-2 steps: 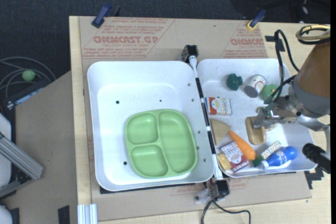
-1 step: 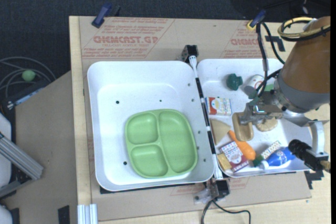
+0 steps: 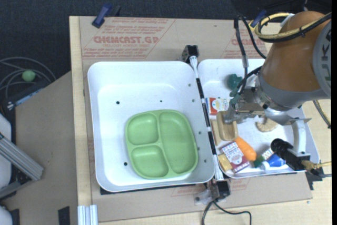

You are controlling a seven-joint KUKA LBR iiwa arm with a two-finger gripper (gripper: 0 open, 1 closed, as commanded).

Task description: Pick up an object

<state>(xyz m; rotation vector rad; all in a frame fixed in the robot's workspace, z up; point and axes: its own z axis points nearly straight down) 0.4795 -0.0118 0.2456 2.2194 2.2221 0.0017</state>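
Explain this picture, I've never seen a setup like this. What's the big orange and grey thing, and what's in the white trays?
One camera looks down at a slant on a bench. The big grey and orange shape is a robot arm reaching in from the right. Its end effector hangs low over the right white bin, among small items: an orange carrot-like toy, a red and white packet, a teal piece. The left bin holds a green divided plate. Whether it grips anything, I cannot tell.

right bin (image 3: pixel 217 73) half hidden under arm (image 3: pixel 295 55), teal thing (image 3: pixel 232 80) partly covered
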